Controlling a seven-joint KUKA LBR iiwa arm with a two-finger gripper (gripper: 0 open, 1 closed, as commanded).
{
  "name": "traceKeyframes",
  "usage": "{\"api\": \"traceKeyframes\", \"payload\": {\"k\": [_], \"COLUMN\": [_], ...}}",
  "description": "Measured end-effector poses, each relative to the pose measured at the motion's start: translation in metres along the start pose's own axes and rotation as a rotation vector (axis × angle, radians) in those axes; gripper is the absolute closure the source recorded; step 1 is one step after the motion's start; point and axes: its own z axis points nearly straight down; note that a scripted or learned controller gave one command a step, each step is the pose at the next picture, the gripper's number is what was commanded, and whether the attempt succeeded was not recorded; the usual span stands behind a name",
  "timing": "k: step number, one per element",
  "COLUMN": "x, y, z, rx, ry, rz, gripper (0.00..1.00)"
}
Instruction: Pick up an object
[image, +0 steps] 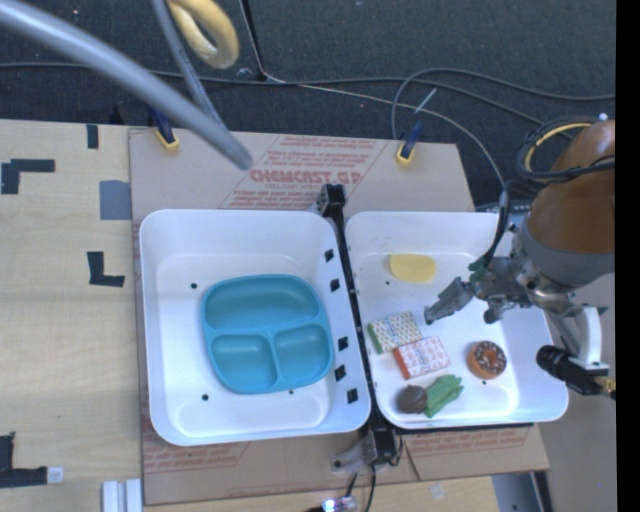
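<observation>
Candidate objects sit in the right bin (530, 405): yellow piece (412, 267), two patterned blocks (408, 343), donut (488, 358), green-brown item (430, 395). I see the gripper (447, 300) hovering above them; finger state: cannot tell. Blue tray (266, 332) occupies the left bin (165, 330).

Bench (60, 330) under 2 white bins (160, 330)
</observation>
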Motion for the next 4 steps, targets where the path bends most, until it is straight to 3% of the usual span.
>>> {"api": "traceKeyframes", "payload": {"k": [1,3,4], "x": [0.000,0.007,0.010], "y": [0.002,0.001,0.006], "z": [-0.005,0.083,0.143], "rx": [-0.011,-0.006,-0.014], "ry": [-0.002,-0.001,-0.007], "rz": [-0.004,-0.003,-0.002], "gripper": [0.00,0.00,0.00]}}
